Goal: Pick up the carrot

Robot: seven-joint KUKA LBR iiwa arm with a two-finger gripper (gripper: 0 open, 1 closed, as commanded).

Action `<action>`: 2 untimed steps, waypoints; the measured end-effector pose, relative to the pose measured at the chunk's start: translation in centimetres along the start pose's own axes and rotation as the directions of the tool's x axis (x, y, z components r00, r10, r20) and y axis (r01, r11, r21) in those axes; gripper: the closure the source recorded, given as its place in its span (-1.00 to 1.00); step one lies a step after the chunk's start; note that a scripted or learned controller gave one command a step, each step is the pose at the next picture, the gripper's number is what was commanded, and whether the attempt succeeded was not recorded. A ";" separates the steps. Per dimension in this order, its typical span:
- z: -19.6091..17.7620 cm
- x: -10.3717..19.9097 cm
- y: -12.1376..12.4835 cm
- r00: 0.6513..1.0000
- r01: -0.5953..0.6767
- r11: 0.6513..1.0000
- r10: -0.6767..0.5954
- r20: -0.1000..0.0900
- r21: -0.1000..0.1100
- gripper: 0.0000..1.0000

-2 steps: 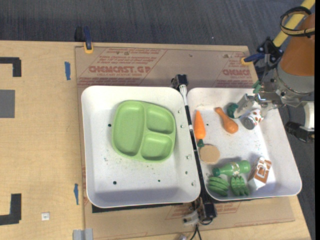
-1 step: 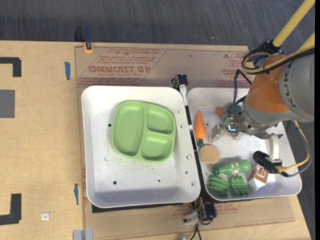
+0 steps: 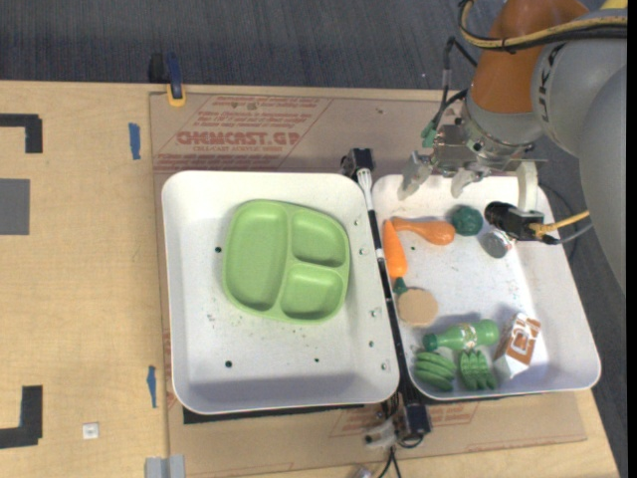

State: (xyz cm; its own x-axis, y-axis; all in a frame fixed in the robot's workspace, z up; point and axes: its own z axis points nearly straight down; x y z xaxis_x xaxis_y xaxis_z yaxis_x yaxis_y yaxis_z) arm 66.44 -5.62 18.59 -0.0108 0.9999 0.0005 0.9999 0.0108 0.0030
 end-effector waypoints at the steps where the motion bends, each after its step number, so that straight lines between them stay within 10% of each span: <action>1: 9.1 -4.5 -6.1 0.994 -0.108 0.994 0.108 0.001 0.002 -1.00; 2: 9.7 -8.2 -2.3 0.958 -0.286 0.958 0.286 -0.013 0.030 -1.00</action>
State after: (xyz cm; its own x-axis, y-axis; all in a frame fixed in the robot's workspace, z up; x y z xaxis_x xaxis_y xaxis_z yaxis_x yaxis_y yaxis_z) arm 64.25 -13.82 8.92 0.2757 0.9611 0.0140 0.9610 -0.2753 -0.0274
